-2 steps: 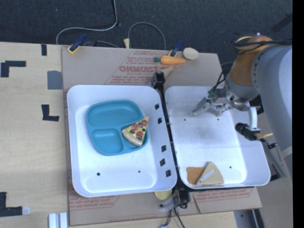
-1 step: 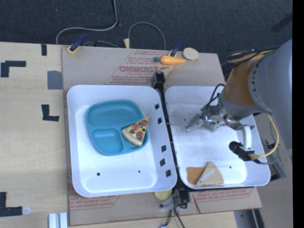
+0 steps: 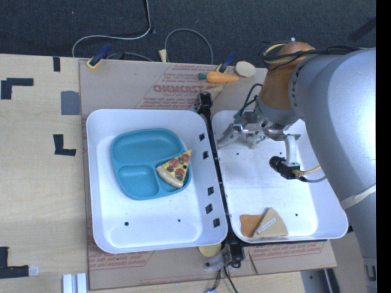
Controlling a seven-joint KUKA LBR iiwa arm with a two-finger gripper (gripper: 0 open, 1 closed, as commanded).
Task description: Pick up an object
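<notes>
A pizza slice [image 3: 176,168] lies on the right part of a blue divided plate [image 3: 143,160] in the left bin [image 3: 101,182]. A tan sandwich wedge [image 3: 264,224] rests near the front edge of the right bin [image 3: 317,212]. My gripper [image 3: 243,132] hangs low over the back left corner of the right bin, close to the divider between the bins. It is far from the sandwich wedge, and nothing shows in it. The grey arm with its orange band [image 3: 282,72] covers the bin's back right part.
A toy carrot [image 3: 221,77] and a pale egg-shaped thing [image 3: 245,69] lie on the cardboard behind the bins. A yellowish object [image 3: 209,249] sits under the front edge between the bins. Cables loop behind the bench. A black cable end [image 3: 282,165] hangs over the right bin.
</notes>
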